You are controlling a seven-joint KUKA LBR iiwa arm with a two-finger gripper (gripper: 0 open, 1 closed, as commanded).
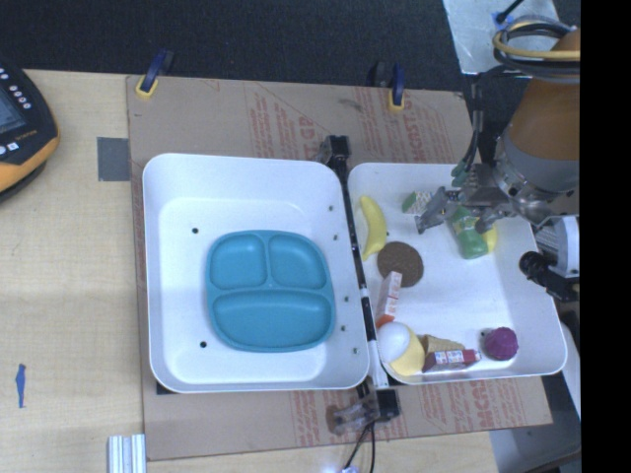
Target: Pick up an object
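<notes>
Gripper [463, 215] hangs over the right bin's [532, 363] far side, its dark fingers spread around a green-and-yellow object [473, 236]; whether they actually touch it I cannot tell, since the wrist hides part of it. That object's long axis seems to run roughly toward the near edge. Two white bins sit side by side. One blue divided plate [268, 290] lies in the left bin [168, 264]. In the right bin are one banana [374, 225] lying lengthwise along the left wall, one brown disc [400, 263], one white-and-yellow egg-like piece [397, 348], one red-and-white tube [388, 298], one purple ball [501, 342], and one small green bit [410, 202].
</notes>
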